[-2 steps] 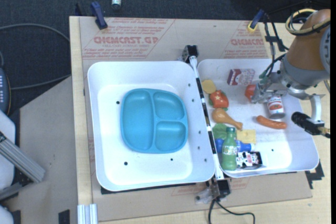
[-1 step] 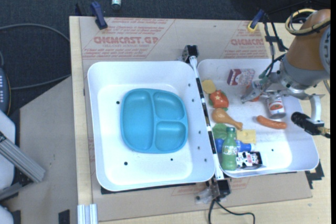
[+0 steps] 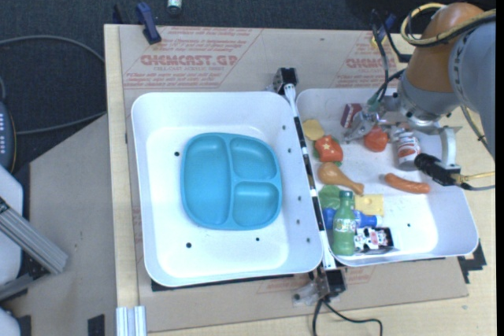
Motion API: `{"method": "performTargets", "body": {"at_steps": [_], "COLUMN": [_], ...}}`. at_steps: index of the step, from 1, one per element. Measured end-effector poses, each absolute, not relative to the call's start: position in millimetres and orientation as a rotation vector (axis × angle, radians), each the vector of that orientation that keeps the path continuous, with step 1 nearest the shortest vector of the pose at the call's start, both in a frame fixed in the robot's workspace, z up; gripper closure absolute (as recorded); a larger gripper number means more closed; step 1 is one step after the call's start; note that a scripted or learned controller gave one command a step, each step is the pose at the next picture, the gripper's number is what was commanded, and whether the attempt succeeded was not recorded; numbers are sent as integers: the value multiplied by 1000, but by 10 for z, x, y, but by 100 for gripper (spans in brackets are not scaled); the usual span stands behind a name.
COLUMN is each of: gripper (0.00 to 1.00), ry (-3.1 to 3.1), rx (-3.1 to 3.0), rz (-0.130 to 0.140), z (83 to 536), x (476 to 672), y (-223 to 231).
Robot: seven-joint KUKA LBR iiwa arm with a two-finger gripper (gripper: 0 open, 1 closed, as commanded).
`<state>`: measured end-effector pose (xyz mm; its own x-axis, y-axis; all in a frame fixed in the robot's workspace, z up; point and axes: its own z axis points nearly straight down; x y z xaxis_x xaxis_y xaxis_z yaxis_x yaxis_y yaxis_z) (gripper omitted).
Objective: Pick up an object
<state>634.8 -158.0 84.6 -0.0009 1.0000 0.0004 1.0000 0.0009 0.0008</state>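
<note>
We see the arm (image 3: 461, 51) as a thick rounded body, grey on its lower links and capped by a bulbous orange band (glossy, catching the light) above the wrist. Thin yellow and black cables loop beside the orange part. Below the grey wrist sits the pincer (image 3: 370, 122), a small metallic assembly, with a black block and a pale bracket just beside it.

Two bins sit side by side on the bench. The left bin (image 3: 150, 169) holds a divided tray (image 3: 231, 179) at its centre. In the right bin (image 3: 441, 224), a tomato (image 3: 329, 148) lies at nine o'clock, a bottle (image 3: 343, 223) at seven, a sausage (image 3: 406, 183) near centre, a can (image 3: 405, 148) at one o'clock beside the gripper (image 3: 370, 122).
</note>
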Motion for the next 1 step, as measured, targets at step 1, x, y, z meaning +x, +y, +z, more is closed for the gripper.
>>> {"method": "performTargets", "body": {"at_steps": [1], "gripper": [100], "ry": [2222], "rx": [2217], "rz": [2], "z": [950], "x": [6355], "y": [-1581]}}
